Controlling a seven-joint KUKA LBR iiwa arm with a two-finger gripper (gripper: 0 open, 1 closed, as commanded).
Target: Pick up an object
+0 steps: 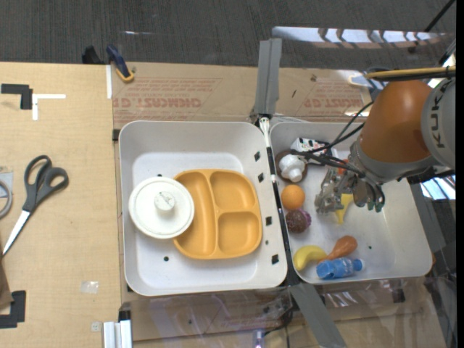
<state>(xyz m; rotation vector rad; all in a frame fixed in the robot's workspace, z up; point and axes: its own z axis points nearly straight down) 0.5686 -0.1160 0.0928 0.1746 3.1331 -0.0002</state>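
You see the bench [58,252] with wide bare wood on its left, where scissors [35,191] lie well apart from both bins. The left bin [138,267] keeps a free margin along all four walls. It holds a yellow divided plate [225,216], with a white round lid [162,206] overlapping the plate's left edge.

The right bin [406,252] has bare floor along its right side. The arm [397,125] covers its far right part. The gripper [335,198] hangs over the bin's middle; you cannot tell whether it is released or clenched.

Along the left wall, far to near, find a white object [291,167], an orange ball [293,196] and a dark red object [298,220]. Near the front wall lie a banana [309,257], an orange carrot-shaped piece [342,248] and a blue bottle [338,268], close together.
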